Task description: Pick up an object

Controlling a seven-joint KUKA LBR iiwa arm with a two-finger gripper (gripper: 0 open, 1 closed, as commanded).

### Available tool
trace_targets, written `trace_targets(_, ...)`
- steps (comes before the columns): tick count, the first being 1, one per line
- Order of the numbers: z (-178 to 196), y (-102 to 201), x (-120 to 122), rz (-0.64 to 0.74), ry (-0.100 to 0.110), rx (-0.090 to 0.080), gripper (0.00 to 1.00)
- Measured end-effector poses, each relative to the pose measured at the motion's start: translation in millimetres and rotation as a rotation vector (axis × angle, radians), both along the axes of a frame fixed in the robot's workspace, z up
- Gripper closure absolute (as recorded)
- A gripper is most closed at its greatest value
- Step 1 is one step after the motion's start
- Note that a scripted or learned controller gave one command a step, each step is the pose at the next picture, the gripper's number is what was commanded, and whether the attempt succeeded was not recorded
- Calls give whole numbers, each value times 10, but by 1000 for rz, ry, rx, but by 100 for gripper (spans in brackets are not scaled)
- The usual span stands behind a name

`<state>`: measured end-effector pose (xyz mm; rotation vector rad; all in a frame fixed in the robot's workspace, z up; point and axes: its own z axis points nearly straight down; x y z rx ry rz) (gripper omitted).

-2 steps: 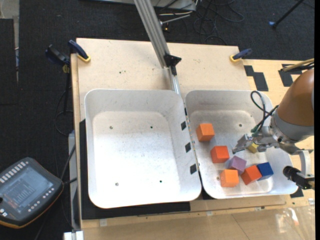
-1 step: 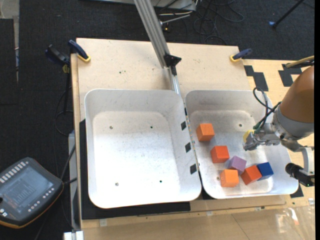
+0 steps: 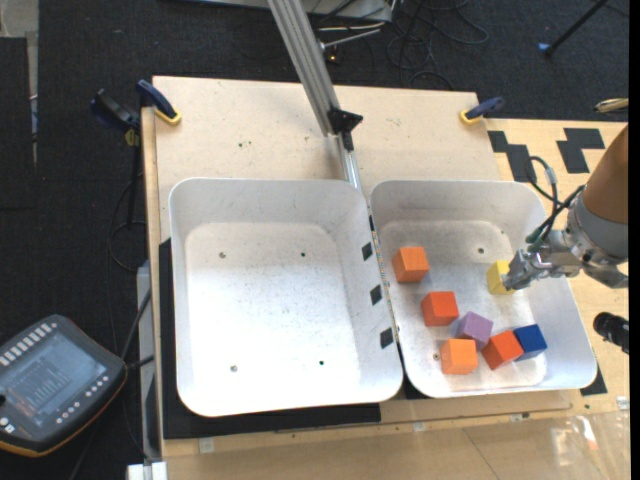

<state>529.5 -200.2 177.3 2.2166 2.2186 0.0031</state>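
The arm is reaching in from the right, its upper part cut off by the frame edge. The hand (image 3: 515,276) is hanging low in the right bin (image 3: 455,200), right against a yellow block (image 3: 496,278) and partly covering it. Whether it is released or clenched is too small to tell. Orange, red, purple and blue blocks are lying nearby in that bin.

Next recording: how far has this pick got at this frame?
Done: the arm has reached into the right bin and its tool sits at the yellow block. In hand: nothing visibly gripped; the grasp can't be judged. Left: closing on that block and lifting it. The six other blocks lie untouched nearby.
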Motion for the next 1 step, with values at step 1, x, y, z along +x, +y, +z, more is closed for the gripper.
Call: trace_targets(1,514,-96,66,1,-1,-1,100)
